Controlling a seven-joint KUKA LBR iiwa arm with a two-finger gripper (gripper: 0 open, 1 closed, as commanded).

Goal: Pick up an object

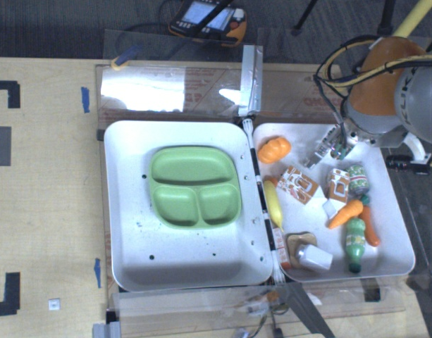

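Left bin (124, 189) holding green tray (195, 186), right bin (395, 210) toys, claw (330, 146) state unclear

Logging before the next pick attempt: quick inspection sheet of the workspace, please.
Surface: two white bins; left bin, right bin.
Job's things: in the right bin, small orange pumpkin, banana, patterned box, carrot, green bottle.
Clutter: green divided tray in the left bin.
Grippers: gripper over the right bin's back part, nothing seen between its fingers.
Cables: yellow and black cables at the arm.
Surroundings: handheld pendant on the floor behind.
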